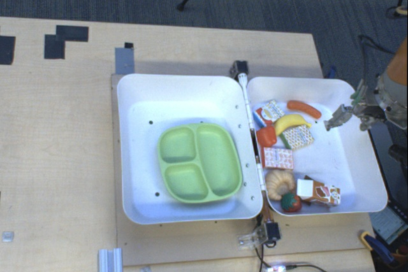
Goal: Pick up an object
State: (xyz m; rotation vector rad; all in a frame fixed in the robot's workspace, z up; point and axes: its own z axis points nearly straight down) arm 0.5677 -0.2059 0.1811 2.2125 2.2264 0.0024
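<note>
The right white bin (357,165) holds several toy foods along its left side: a red sausage (303,108), a yellow banana (288,122), a checkered waffle piece (297,137), a pink checkered packet (278,158), a croissant (279,183), a small red and green fruit (291,202) and a printed carton (326,194). My gripper (344,114) hangs over the bin's upper right part, to the right of the sausage and apart from every object. Nothing shows between it and the bin floor.
The left white bin (137,137) carries a green divided plate (199,162). A black clamp (240,68) sits where the two bins meet at the back. The grey arm (390,99) comes in past the right bin's right rim.
</note>
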